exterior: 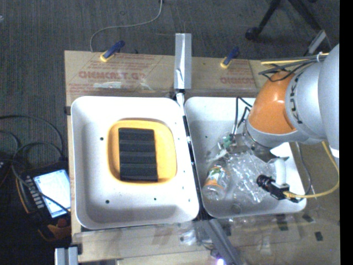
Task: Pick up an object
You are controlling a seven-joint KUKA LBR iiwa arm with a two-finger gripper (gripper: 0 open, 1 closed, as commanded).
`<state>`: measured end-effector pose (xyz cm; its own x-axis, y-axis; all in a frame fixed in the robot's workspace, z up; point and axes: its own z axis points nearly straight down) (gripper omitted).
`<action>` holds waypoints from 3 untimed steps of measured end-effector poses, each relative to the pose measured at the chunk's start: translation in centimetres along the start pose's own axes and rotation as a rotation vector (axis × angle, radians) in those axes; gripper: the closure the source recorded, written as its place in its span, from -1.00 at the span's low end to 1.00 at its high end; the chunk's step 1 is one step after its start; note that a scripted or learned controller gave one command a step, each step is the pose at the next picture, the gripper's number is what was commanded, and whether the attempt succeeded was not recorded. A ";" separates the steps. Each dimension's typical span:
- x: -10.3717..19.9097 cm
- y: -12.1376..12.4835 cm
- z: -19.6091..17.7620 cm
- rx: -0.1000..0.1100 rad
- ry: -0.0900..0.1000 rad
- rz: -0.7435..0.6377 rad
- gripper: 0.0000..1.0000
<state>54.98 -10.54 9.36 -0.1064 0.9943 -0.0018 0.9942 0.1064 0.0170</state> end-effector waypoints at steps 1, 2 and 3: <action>-4.4 -2.4 0.0 -0.004 -0.001 0.334 -1.00; -4.4 -2.4 -0.8 -0.002 0.001 0.334 1.00; -5.4 -2.8 0.2 0.005 -0.001 0.087 1.00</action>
<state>52.72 -16.17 9.14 -0.0198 0.9998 -0.0012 0.9997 0.0198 0.0121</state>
